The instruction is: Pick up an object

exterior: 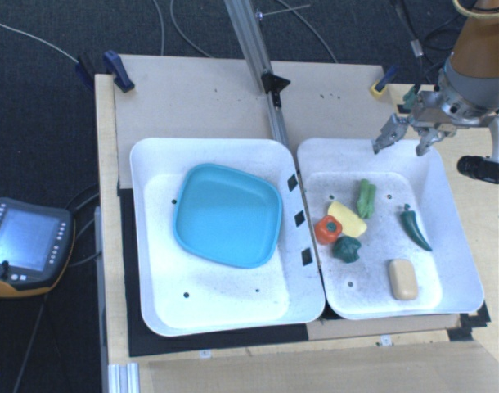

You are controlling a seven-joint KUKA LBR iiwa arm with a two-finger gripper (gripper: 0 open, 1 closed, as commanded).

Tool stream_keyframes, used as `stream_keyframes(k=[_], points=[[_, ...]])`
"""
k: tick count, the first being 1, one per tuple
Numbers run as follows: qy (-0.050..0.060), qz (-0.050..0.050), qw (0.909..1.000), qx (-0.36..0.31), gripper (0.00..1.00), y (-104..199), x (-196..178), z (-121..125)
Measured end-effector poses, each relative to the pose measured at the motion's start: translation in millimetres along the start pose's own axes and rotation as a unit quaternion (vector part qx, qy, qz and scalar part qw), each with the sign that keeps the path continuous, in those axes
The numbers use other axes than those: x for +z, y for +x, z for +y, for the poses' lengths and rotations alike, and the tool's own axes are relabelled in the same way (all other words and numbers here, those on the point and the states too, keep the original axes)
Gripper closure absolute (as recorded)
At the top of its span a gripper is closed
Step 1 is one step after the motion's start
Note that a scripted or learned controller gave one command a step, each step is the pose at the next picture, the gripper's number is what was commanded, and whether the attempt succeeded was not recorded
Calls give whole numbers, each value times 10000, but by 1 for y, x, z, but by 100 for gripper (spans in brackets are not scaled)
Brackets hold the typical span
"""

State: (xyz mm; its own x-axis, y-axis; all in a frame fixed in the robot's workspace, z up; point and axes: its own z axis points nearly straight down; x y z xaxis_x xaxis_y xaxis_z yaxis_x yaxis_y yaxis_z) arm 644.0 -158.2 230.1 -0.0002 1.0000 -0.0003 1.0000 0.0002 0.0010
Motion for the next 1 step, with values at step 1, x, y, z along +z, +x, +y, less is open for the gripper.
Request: stream_keyframes(k=[1], points=[[27, 5, 10000, 3, 0, -8, 59, -1]])
